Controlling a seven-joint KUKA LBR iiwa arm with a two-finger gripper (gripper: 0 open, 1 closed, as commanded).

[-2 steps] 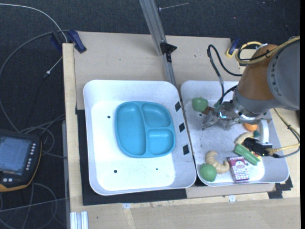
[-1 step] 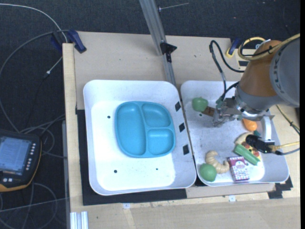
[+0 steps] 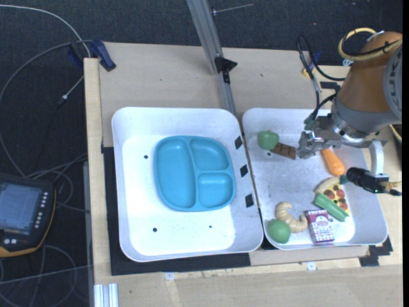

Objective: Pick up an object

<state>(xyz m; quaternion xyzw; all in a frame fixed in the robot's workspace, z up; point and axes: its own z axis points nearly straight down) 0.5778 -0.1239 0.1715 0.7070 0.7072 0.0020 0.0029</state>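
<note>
Two-finger gripper low in right white bin | jaw state: cannot tell | beside small brown block | risk: fingers nudge block toward green round fruit, closing on nothing

Left white bin: landmark, resting on the wooden bench; blue divided plate lying inside it, three compartments, toward its upper middle; grey metal pole rising at a slant from just beyond its upper right corner; blue clamp well above its upper left corner, on the bench edge; handheld pendant with screen far to its left, on dark floor; white cable looping above left.
</note>
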